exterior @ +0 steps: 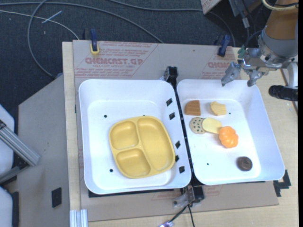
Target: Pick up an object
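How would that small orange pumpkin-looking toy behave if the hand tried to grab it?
The orange toy looks rounded and lobed, so it might roll or slip sideways when nudged. It appears small and probably light. It touches the pale yellow piece, which could shift too.

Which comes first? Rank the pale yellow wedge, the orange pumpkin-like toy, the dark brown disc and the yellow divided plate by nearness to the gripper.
From the gripper, at the right bin's far edge:
1. Pale yellow wedge, right bin, far end.
2. Orange pumpkin-like toy, right bin, middle.
3. Dark brown disc, right bin, near end.
4. Yellow divided plate, left bin.
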### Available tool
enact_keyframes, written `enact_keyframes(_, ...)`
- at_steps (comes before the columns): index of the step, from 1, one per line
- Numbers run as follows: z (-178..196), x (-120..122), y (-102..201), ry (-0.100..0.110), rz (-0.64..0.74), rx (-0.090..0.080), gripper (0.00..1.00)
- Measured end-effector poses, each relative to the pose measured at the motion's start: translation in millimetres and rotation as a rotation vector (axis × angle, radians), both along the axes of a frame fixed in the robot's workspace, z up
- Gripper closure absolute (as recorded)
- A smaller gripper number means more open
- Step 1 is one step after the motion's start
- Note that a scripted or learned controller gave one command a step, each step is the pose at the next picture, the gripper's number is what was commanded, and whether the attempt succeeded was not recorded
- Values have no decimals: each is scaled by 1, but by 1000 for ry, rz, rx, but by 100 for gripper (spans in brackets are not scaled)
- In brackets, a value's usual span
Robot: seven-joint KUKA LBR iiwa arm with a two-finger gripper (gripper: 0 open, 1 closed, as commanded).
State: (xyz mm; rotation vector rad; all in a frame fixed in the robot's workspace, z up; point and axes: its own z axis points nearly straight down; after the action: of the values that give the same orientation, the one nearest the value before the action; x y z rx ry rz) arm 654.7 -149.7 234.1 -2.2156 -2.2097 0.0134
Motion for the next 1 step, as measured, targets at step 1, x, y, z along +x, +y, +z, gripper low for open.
enact_keyframes(1, 9, 3, 0, -14, 3, -2, 0)
